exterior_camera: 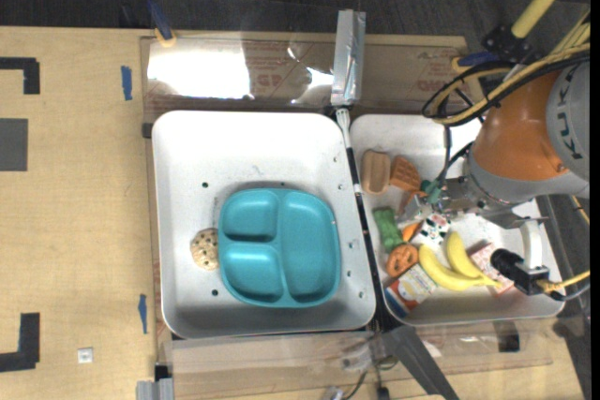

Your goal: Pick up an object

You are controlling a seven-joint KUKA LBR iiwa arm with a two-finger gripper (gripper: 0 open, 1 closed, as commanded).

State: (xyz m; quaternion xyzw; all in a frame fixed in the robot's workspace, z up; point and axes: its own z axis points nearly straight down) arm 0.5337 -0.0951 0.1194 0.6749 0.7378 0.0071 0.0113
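The right bin [412, 128] holds a pile of toy food: two tan bread pieces [377, 170], an orange wedge [407, 174], a green piece [386, 226], a small orange item [401, 258] and two yellow bananas [453, 262]. My gripper [434, 213] hangs low over the middle of this pile, just above the bananas and right of the green piece. The grey arm with its orange band [518, 140] comes in from the right and hides part of the bin. I see nothing clearly lifted off the pile.
The left bin [178, 201] carries a teal divided plate [279, 244] with a cookie [204, 248] at its left side. A low wall [356, 201] separates the two bins. Yellow and black cables [487, 75] hang behind the arm.
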